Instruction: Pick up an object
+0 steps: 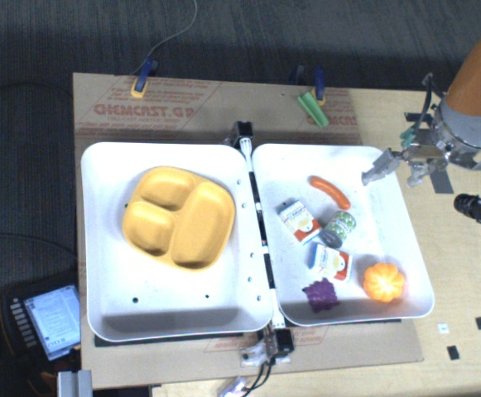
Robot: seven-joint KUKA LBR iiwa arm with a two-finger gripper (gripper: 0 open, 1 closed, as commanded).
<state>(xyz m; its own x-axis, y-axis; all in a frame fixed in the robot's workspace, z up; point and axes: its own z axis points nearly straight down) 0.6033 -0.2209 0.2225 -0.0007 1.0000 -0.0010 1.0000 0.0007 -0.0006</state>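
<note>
the gripper [397, 165] hangs at the upper right edge of the right bin [389, 222], at the end of the grey arm [464, 106] with its orange band, which comes in from the right. one grey finger juts left over the bin's rim at a slant; nothing shows between the fingers, and how far apart they stand i cannot tell from this angle. below and left of it, inside the right bin, lie the objects to pick from: an orange-red sausage [330, 192] set at a slant near the top, a small white carton [296, 219] just below it, a green-and-white can [339, 226] on its side beside the carton, and another small white packet [329, 262] under the can. a purple bunch of grapes [320, 294] sits near the bin's front wall, with an orange pumpkin-like fruit [384, 282] to its right in the front corner. the left bin [108, 296] holds a large yellow sectioned tray [178, 217], turned upside down. a green clip [313, 108] lies on the cardboard sheet [223, 106] behind the bins.
</note>
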